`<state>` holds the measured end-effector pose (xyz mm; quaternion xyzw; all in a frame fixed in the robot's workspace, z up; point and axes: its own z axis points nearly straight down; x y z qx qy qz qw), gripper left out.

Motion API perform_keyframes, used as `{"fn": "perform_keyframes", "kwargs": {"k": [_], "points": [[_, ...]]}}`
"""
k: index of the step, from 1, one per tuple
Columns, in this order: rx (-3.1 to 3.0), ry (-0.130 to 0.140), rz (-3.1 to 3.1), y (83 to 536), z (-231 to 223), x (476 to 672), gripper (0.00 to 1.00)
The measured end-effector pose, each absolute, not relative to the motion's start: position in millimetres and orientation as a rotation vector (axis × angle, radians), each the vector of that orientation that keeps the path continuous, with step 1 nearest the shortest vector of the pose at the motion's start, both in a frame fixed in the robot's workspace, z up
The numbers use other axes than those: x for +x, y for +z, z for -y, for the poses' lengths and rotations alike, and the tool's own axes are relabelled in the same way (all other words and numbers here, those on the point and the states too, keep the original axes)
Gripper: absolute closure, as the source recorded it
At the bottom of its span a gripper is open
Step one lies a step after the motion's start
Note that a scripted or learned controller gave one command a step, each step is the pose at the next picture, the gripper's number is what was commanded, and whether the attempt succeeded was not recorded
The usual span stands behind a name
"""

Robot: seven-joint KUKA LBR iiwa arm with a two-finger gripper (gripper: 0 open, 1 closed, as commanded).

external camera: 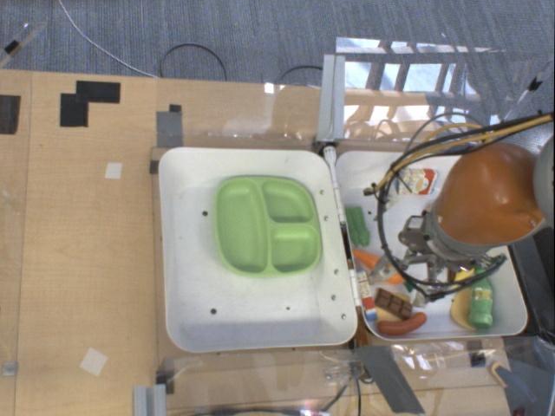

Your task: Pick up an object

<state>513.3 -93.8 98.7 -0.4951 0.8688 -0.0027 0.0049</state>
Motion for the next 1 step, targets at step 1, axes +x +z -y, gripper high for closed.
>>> {"fn": "perform_keyframes", "kwargs": {"k": [1], "points": [[-1.726, -0.017, -2.607, 91.3, 167.7, 525.8, 0.0]]}}
